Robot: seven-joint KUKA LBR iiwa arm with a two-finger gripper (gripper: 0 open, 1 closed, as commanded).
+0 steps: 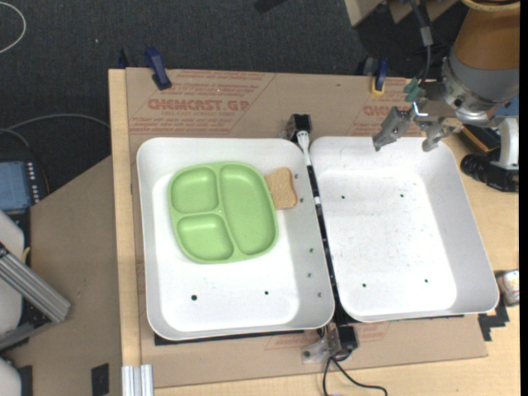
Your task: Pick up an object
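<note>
A light green divided plate (222, 212) lies in the left bin (165, 287), toward its back. A tan, toast-like piece (282, 188) rests just right of the plate, against its edge. My gripper (410, 136) hangs over the back edge of the right bin (412, 254), high above the floor. Its two fingers (387, 134) are spread wide apart and nothing sits between them. The gripper is well to the right of the plate and the tan piece.
Both white bins sit on a brown cardboard sheet (206, 97) held by blue clamps (157, 68). A black connector (299, 125) sits at the back between the bins. Cables and clutter lie at the right edge near the arm.
</note>
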